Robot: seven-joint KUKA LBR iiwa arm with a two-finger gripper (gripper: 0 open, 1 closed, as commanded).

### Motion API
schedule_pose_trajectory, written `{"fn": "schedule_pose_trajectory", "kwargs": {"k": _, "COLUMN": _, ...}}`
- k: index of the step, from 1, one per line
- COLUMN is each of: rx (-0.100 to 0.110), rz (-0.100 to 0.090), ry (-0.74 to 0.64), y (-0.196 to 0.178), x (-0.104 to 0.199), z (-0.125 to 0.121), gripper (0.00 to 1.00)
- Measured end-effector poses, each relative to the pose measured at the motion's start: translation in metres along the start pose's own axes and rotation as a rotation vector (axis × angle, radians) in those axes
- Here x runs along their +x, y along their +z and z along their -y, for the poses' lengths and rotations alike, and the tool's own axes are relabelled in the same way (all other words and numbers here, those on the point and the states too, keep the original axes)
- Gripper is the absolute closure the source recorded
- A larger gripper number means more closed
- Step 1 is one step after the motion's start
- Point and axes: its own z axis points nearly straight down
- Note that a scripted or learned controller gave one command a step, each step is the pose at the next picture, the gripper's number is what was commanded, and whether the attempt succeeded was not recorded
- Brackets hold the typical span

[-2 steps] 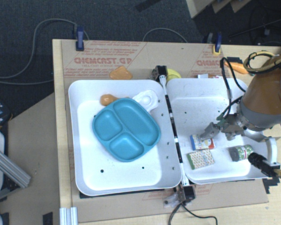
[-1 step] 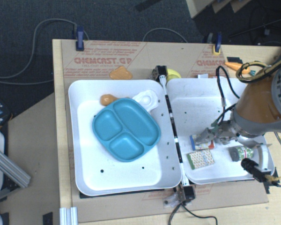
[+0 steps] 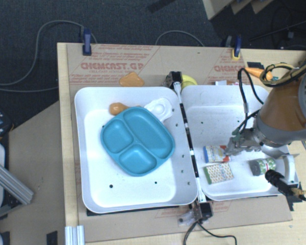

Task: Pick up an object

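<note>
A tan bench (image 3: pixel 143 60) printed with red lettering sits on dark carpet, with two blue clamps (image 3: pixel 86 40) on its far edge and two shallow white bins side by side on top. The left bin (image 3: pixel 97 177) holds a blue divided plate (image 3: pixel 137 141) lying flat and skewed, a small orange piece (image 3: pixel 118 107) touching its far-left rim, and a white lidded cup (image 3: pixel 159 108) tucked against its far-right corner. Outside the bins, an orange lump (image 3: pixel 131 79) rests on the bench just beyond the left bin, and something yellow (image 3: pixel 187 80) sits near the black clip where the bins meet. I reach in from the right over the right bin (image 3: pixel 214 106), and my gripper (image 3: pixel 233 146) is low above its floor, close to a small printed packet (image 3: pixel 213 153) with red and blue marks. Just nearer the front lies a green-patterned packet (image 3: pixel 218 173), and a little green and white bottle (image 3: pixel 262 166) lies on its side beside my wrist. Whether my fingers are spread or pinched I cannot tell from this angle, and nothing shows between them.
</note>
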Motion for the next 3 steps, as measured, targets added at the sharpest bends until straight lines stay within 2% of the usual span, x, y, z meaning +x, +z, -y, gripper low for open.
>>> {"fn": "schedule_pose_trajectory", "kwargs": {"k": 1, "rx": 0.001, "rz": 0.0, "ry": 0.0, "y": 0.001, "x": 0.0, "z": 0.0, "gripper": 0.0}}
{"fn": "schedule_pose_trajectory", "kwargs": {"k": 2, "rx": -0.008, "rz": 0.003, "ry": 0.001, "y": 0.023, "x": 0.03, "z": 0.02, "gripper": 0.0}}
{"fn": "schedule_pose_trajectory", "kwargs": {"k": 3, "rx": -0.012, "rz": 0.004, "ry": 0.001, "y": 0.011, "x": 0.03, "z": 0.018, "gripper": 1.0}}
